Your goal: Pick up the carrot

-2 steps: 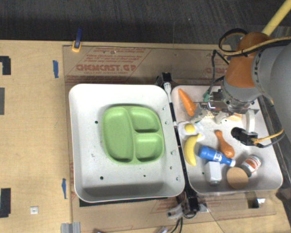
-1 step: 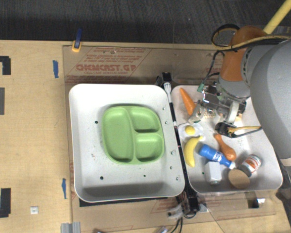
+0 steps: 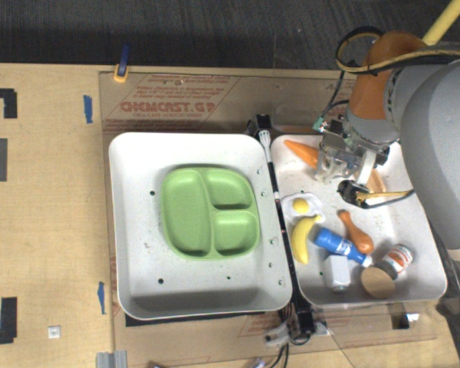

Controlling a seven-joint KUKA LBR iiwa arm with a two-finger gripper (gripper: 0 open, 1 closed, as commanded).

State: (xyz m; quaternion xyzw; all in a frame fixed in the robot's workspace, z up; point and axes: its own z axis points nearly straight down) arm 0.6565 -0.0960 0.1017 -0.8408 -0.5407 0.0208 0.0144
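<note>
Right bin (image 3: pixel 402 222): the carrot (image 3: pixel 301 152) lies in the far left corner, near the wall shared with the left bin (image 3: pixel 138 205). Its thin tip points toward that wall and its thick end points toward the claw (image 3: pixel 334 167).

The claw is low in the far part of the right bin, just beside the thick end of the carrot. From this slant I cannot tell how far open the claw is, nor whether it has hold of anything. The carrot looks to be lying flat on the bin floor.

The arm (image 3: pixel 437 129) comes in from the right and covers the far right corner of the bin.

Other contents of the right bin, all nearer the camera than the carrot:
- a toy fried egg (image 3: pixel 301 204)
- a banana (image 3: pixel 300 240), just below the egg
- a blue bottle (image 3: pixel 339 245), touching the banana
- a small orange piece (image 3: pixel 357 234), just beside the bottle
- a can (image 3: pixel 399 259), on its side near the front right corner

Left bin: a green divided plate (image 3: pixel 207 209) sits in the middle, well apart from the carrot.
</note>
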